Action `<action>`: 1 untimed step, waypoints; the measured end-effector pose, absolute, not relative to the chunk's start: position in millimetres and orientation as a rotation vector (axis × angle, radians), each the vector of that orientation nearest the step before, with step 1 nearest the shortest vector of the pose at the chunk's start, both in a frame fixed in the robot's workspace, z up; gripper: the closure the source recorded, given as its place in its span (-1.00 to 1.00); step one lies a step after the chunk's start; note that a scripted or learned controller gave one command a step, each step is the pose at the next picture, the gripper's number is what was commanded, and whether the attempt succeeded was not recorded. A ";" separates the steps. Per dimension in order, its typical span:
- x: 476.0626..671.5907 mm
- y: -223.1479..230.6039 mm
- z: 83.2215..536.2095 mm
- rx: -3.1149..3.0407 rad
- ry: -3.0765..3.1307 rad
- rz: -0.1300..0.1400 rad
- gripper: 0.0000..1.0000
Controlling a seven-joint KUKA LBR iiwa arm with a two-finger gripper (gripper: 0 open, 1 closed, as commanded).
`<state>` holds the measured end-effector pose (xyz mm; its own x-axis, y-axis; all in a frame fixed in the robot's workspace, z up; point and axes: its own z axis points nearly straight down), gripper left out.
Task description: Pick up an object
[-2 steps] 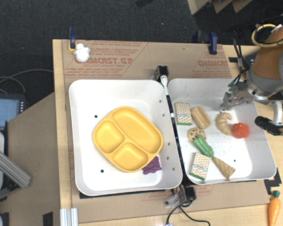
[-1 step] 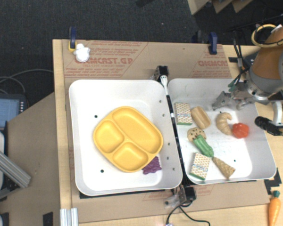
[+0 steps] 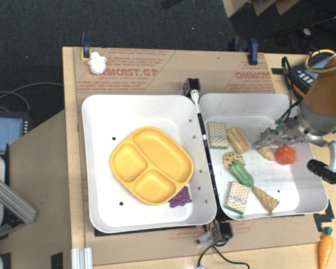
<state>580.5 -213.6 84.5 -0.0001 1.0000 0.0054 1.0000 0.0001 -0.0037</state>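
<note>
Gripper (image 3: 273,134) sits low over the right bin (image 3: 302,203), in its far-right part, w/ the arm (image 3: 323,101) coming in from the view's right. Open or closed: can't tell, since the metal tip is a tangle from this angle and nothing is clearly held in it.

Nearest candidates, both just on the near-edge side of the tip:
- small beige piece (image 3: 266,152), right below the tip in view, maybe touching it; shape unclear.
- red tomato (image 3: 285,154), just beside the beige piece, a bit toward the arm side. Round, so no long axis to line up with.

Key relation: both lie a short step toward the bench's front edge from the gripper, not under it dead-centre. My read is that the pick needs a small shift that way before closing.

Rest of the right bin lies further left of the gripper:
- bread roll (image 3: 238,140), long axis slanting from far-left to near-right
- wafer pack (image 3: 217,135) by the dividing wall
- round cookie (image 3: 232,159)
- green veg (image 3: 242,174), slanted the same way as the roll
- 2nd wafer pack (image 3: 238,197) and a tan wedge (image 3: 266,199) near the front rim

Left bin (image 3: 95,150) holds a yellow divided plate (image 3: 151,164) w/ purple grapes (image 3: 181,196) touching its near-right corner, well apart from the gripper. A toy carrot (image 3: 325,251) lies on the bench outside the bins.

Risk, as I judge it: tomato and beige piece are so close that a grab may nudge one and catch neither.
</note>
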 end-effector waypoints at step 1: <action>645.0 -155.8 85.5 -2.217 -2.234 -0.008 -1.00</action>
<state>645.0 -155.8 85.5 -0.0076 1.0000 -0.0001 0.9999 0.0076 0.0075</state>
